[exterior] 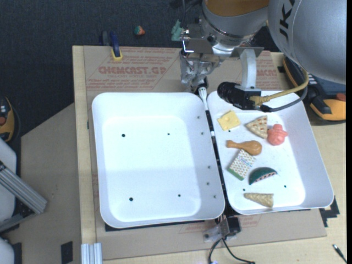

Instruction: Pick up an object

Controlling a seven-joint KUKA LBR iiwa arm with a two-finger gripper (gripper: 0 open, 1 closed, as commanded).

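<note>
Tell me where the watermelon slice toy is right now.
The watermelon slice lies in the right bin, toward its front, just right of the checkered cracker and above the bread wedge.

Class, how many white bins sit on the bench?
2: the left bin beside the right bin, which holds toy food.
</note>
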